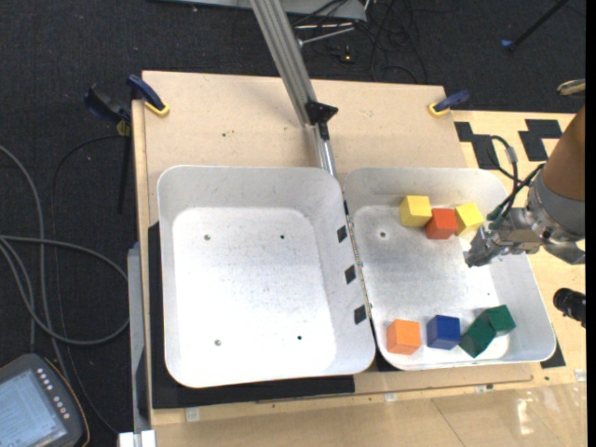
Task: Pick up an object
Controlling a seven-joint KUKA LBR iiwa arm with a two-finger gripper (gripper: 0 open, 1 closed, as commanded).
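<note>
A: Where does the gripper point(486, 248) sit?

B: Over the right bin point(410, 277), near its right wall, just below and beside the yellow block point(469, 216) at the far end. Whether it is apart or together I cannot tell; it holds nothing that I can see.

A: What do the blocks look like?

B: Small plain cubes, solid in colour. Three lie in a row along the far side of the right bin: a yellow cube point(415, 210), a red-orange cube point(442, 223) touching it, then the yellow block already named, touching the red-orange one.

A: And the near side?

B: An orange cube point(403, 336), a blue cube point(444, 331) just beside it, and two dark green cubes point(487, 330) pressed together, tilted, in the near right corner.

A: The other bin?

B: The left bin point(186, 250) sits beside the right one on the table point(233, 119), their rims touching along the middle. A grey pole point(284, 49) slants down to that seam.
</note>
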